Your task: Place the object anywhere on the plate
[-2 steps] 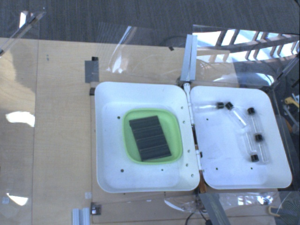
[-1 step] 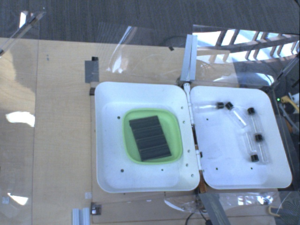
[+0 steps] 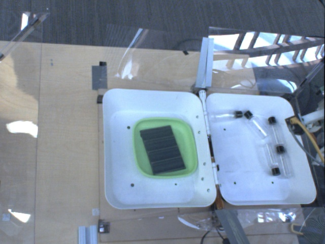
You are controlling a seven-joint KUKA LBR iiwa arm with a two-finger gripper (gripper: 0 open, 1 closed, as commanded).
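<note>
Bench: pale wood (image 3: pixel 61 151), carrying two shallow white bins side by side, their inner edges touching.
Left bin: white with rounded corners (image 3: pixel 114 187); a plate sits in its middle.
Plate: light green, squarish with rounded corners and a raised rim (image 3: pixel 190 151), lying flat on the bin floor and clear of all four bin walls.
Object: a dark grey, ribbed rectangular block (image 3: pixel 162 150), lying flat on the plate. It is turned slightly, so its long sides run at a slant to the bin walls, and all of it lies inside the plate's rim.
Right bin: white (image 3: pixel 299 187), holding clear tubes with black caps.
Long tube: lies near the bin's right wall (image 3: pixel 278 149), running from far to near, with black pieces at both ends and at its middle.
Short tube: lies at a slant in the far part of the bin (image 3: pixel 256 126), with two black caps just beside its far end.
Metal bar: grey (image 3: pixel 204 65), standing behind the spot where the two bins meet.
Yellow cable: curves past the right bin's right edge (image 3: pixel 310 133).
Floor: dark carpet beyond the bench (image 3: pixel 152 9).
</note>
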